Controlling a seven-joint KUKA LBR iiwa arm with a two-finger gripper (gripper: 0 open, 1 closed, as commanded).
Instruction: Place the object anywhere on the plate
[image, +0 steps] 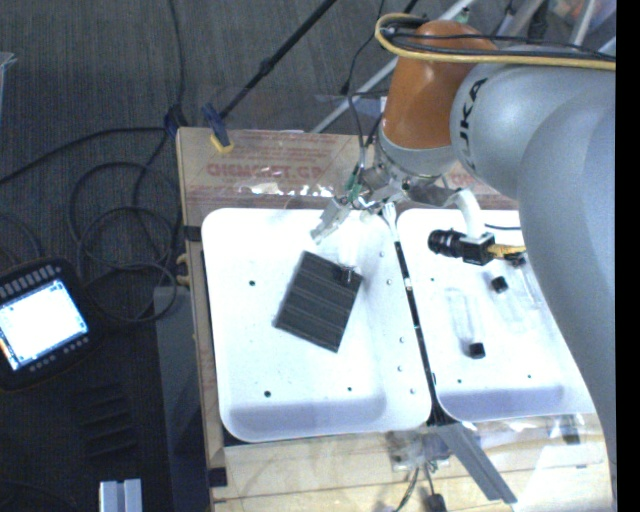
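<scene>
A dark ribbed square plate (318, 300) lies tilted in the middle of the left bin (250, 390). My gripper (336, 220) hangs over the far right part of that bin, just beyond the plate's far corner. Whether it holds anything is too small and too blurred to tell. In the right bin (520, 385) lie a small black block (476, 350), a second small black piece (498, 283) and a clear, pale object (462, 312).
The arm's grey body and orange band (425, 90) cover the far side and right side of the right bin. A ridge (410, 320) divides the two bins. Cables and a lit handheld screen (40, 322) lie on the floor to the left of the bench.
</scene>
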